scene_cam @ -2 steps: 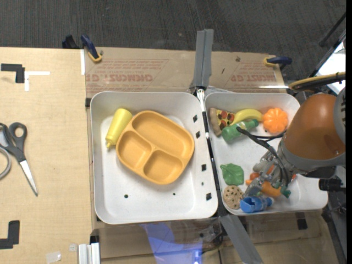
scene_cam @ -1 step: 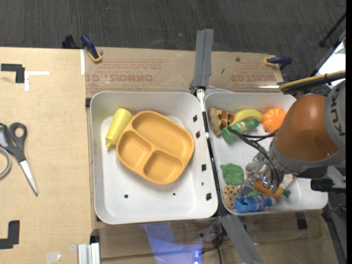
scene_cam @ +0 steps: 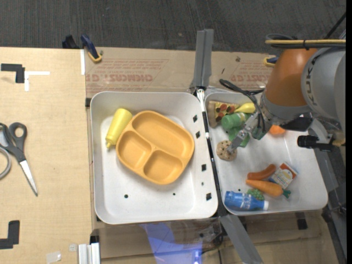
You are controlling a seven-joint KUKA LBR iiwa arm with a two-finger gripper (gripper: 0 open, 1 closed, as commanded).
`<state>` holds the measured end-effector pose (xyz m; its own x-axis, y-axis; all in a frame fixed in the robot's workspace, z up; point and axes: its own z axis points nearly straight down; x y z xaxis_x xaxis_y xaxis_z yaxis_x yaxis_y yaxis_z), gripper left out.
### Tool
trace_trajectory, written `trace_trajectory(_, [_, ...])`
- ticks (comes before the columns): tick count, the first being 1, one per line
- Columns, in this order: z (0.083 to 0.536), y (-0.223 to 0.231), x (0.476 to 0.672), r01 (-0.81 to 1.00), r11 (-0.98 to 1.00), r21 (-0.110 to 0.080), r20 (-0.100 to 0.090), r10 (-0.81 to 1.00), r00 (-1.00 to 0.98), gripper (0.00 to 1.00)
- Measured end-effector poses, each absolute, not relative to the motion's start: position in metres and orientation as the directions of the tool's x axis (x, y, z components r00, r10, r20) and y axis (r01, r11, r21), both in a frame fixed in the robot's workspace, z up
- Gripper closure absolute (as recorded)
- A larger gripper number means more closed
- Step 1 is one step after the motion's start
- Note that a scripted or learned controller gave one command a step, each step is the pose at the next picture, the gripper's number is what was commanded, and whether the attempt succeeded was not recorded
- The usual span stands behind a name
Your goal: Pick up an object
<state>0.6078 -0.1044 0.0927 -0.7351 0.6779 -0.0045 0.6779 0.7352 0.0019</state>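
Table (scene_cam: 44, 213) of pale wood carried two shallow white bins side by side. The grey arm with its orange band (scene_cam: 308, 81) reached in from the right over the right-hand white bin (scene_cam: 308, 202), while the left-hand white bin (scene_cam: 110, 202) held a three-part orange plastic tray (scene_cam: 155, 146) and, touching its upper left edge, a yellow plastic bottle (scene_cam: 117, 126).

By my judgement the step in hand was the descent to a grasp, with nothing lifted. The gripper (scene_cam: 242, 138) hung low at the right bin's upper left, just above a round speckled cookie-like toy (scene_cam: 225, 149) and beside a green toy (scene_cam: 234, 120). Whether its jaws stood apart or together I could not tell. The next move called for settling on one piece and closing squarely.

Lower in that bin lay an orange carrot-shaped toy (scene_cam: 264, 187), a small printed packet (scene_cam: 283, 176) and a blue bottle (scene_cam: 245, 201), well apart from the gripper. The wrist hid part of the corner clutter, too jumbled to name.
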Motion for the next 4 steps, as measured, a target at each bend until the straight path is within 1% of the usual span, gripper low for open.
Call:
trace_trajectory(1, [0.102,-0.104,0.609,0.675,0.737,0.001,-0.005,0.675,-0.737,1.0])
trace_trajectory(2, [0.1,-0.103,0.606,0.675,0.737,-0.005,0.007,0.675,-0.737,0.0])
trace_trajectory(3, [0.09,-0.116,0.554,0.66,0.751,-0.002,0.002,0.66,-0.751,0.0])
trace_trajectory(4, [0.09,-0.117,0.49,0.706,0.709,-0.001,0.0,0.706,-0.709,0.0])
